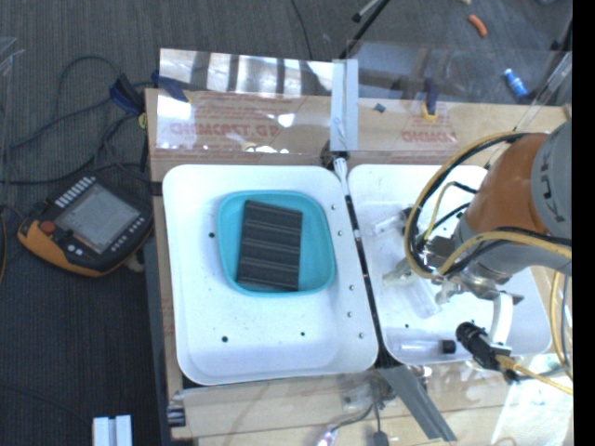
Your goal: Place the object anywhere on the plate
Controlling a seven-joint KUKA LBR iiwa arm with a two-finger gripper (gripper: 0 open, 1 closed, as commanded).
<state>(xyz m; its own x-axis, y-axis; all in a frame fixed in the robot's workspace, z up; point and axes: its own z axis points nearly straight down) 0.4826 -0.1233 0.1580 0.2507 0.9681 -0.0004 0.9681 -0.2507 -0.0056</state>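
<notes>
Nearest me is the counter's [270, 396] bare wooden edge, with a grey metal bar [416, 405] lying across it at a slant below the gap between the two bins. Just beyond sits the left bin [191, 286], and a teal plate [319, 266] rests in its middle, a little toward the far side. The block [270, 244], dark and ribbed, lies flat on that plate, well inside its rim, with its long side running near to far. From my seat it looks fully supported by the plate and touches nothing else.

To the right, the right bin [376, 193] sits edge to edge with the left one. The arm [513, 189] reaches in over it from the right, its orange band above the bin's far half, with yellow and black cables looping round the wrist. The pincer [432, 284] hangs low over the middle of the right bin, well apart from the block and plate. I cannot tell how far it is open, or whether it grips anything.

A taped cardboard wall [242, 130] stands along the far side of both bins. On the floor to the left lies a control pendant [88, 226], screen up.
</notes>
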